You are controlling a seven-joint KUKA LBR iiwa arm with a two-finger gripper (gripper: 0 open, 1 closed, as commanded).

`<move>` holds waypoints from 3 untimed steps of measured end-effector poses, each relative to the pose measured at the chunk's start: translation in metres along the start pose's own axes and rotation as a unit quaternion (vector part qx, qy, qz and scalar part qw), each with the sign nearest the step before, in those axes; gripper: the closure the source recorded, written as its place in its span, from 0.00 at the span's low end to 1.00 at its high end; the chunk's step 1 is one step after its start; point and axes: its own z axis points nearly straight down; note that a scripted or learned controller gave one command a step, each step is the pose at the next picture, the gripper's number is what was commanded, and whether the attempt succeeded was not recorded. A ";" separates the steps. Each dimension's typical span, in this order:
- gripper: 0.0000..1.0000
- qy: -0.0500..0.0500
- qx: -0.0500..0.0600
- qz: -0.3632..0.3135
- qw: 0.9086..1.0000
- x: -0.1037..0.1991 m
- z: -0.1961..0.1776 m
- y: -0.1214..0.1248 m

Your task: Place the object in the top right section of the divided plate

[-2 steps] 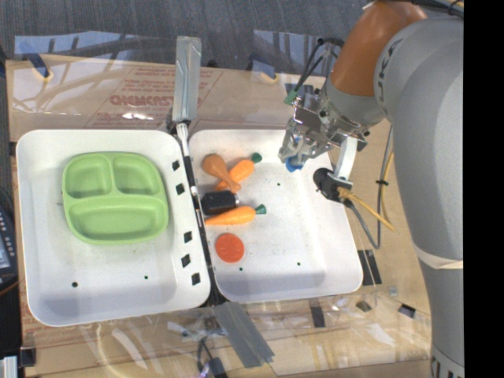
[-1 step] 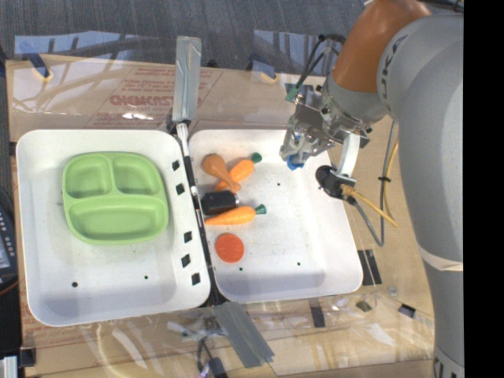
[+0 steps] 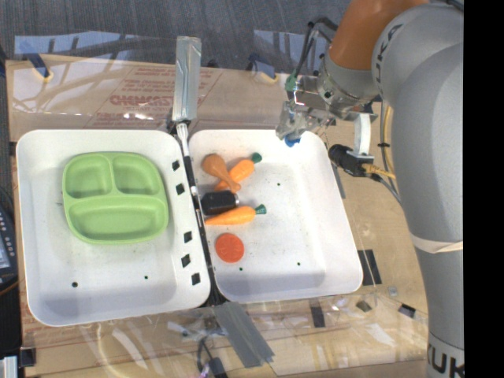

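Observation:
A green divided plate point(image 3: 116, 196) lies in the left bin, with two small sections at the top and one long section below. In the right bin lie two orange carrots point(image 3: 242, 170) point(image 3: 233, 216), a brown drumstick-shaped piece point(image 3: 217, 168), a black object point(image 3: 218, 202) and a flat orange-red disc point(image 3: 230, 247). My gripper point(image 3: 292, 131) hangs over the right bin's far edge, above and to the right of these objects, with something small and blue at its tip.
The two white bins point(image 3: 47, 290) point(image 3: 331, 266) sit side by side, joined by a divider with black clips point(image 3: 189, 235). A strip of grey tape point(image 3: 187, 77) runs up behind them. The arm's body fills the right side.

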 end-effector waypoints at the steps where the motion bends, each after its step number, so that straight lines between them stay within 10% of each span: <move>1: 1.00 -0.001 0.000 -0.004 1.000 0.002 -0.010 0.001; 2: 1.00 -0.001 0.001 -0.008 1.000 0.003 -0.019 0.001; 3: 1.00 0.001 0.001 -0.164 0.987 0.020 -0.005 -0.003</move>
